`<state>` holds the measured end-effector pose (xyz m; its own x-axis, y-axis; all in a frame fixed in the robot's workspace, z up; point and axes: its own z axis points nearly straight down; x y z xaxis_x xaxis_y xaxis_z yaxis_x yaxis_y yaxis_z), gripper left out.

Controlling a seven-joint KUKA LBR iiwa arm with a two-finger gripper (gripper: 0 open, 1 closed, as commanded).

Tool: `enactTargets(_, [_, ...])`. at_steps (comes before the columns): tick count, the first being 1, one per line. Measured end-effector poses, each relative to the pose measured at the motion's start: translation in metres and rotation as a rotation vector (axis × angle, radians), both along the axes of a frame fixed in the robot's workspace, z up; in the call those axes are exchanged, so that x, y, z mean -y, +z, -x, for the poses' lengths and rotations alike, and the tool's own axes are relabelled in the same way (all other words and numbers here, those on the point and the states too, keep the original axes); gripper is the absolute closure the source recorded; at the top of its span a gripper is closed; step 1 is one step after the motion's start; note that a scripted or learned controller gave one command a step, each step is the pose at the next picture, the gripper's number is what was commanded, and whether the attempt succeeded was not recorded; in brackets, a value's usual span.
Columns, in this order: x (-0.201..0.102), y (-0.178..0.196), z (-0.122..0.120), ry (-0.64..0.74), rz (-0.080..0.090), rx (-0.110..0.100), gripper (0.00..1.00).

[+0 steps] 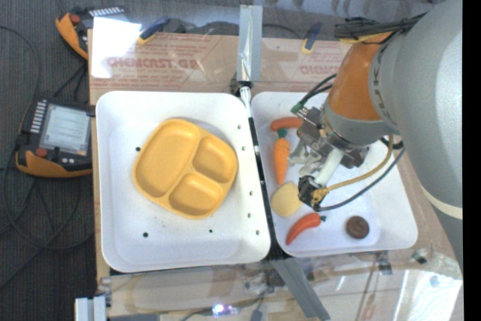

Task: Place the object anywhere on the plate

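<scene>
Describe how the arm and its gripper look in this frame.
The arm is a bulky, rounded grey casing with an orange band above the wrist. The gripper is a compact grey metal assembly; a yellow cable loops beside it.

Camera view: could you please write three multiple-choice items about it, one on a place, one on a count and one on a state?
1. The yellow moulded plastic plate lies:
A. on a shelf
B. in the left white bin
C. in a sink

2. The plate's compartments number:
A. two
B. five
C. three

3. The plate sits:
A. with its hollows upward
B. upside down
C. on its edge

Answers: B, since the white floor of the left bin surrounds the plate; C, since one large hollow and two smaller ones show; A, since the open hollows face the camera.
</scene>
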<state>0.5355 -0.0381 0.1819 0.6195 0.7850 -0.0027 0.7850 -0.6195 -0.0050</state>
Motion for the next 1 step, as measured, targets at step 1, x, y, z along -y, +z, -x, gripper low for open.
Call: enactTargets(1, [-0.1009,0.0023,0.0156,0.275,0.0,0.001,1.0])
